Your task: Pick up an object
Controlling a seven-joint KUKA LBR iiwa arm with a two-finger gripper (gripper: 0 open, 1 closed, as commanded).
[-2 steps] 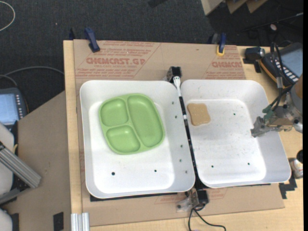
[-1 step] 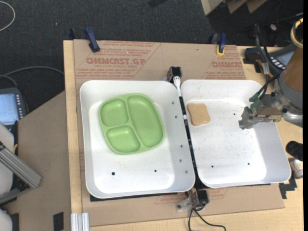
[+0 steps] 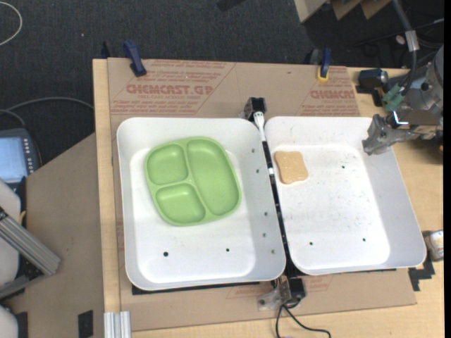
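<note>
A: Starting at the left, what sits in the left white plastic bin (image 3: 141, 252)?

B: A pale green plastic plate with three compartments (image 3: 192, 182), lying flat in the bin's upper half, near its far wall. Nothing lies on it.

A: And across the black divider strip (image 3: 271, 189) between the bins?

B: The right white plastic bin (image 3: 380, 238) holds one thing: a small tan square piece, something like a sponge or a slice of toast (image 3: 290, 167). It lies flat in the near-left corner region up top, just beside the divider, apart from the walls.

A: Where is the arm?

B: At the far right. The grey two-finger gripper (image 3: 377, 138) hangs over the bin's upper right edge, well apart from the tan piece. It carries nothing, as far as I can see; whether it stands wide or narrow I cannot tell.

A: So which step is this?

B: The approach, I'd judge; no grasp is made yet. The next move calls for travel leftward across the bin, then a descent over the tan piece.

A: Anything in the way?

B: The path looks free. The divider close by leaves little room for a finger on that side.
</note>
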